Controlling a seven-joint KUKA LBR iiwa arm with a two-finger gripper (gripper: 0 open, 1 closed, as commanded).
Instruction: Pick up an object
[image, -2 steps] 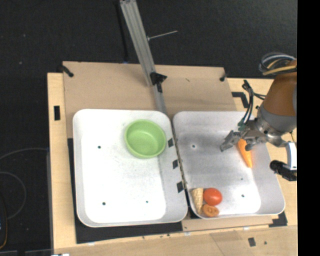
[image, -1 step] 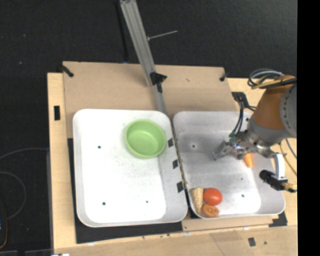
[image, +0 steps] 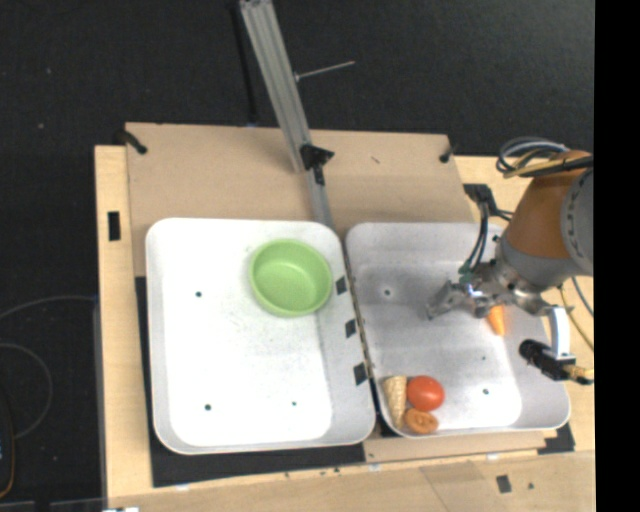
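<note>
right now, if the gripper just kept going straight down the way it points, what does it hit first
Probably the bare floor of the right bin; the gripper hangs over open white. The tomato lies nearer the front, off that line. Height is hard to judge.

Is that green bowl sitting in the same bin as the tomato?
No, the green bowl sits in the left bin, while the tomato lies in the right bin.

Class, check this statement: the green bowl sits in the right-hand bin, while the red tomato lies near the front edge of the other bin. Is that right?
Not quite. The camera view shows the green bowl in the left-hand bin, not the right-hand one. The red tomato does lie near the front edge of the other bin, the right-hand one.
</note>
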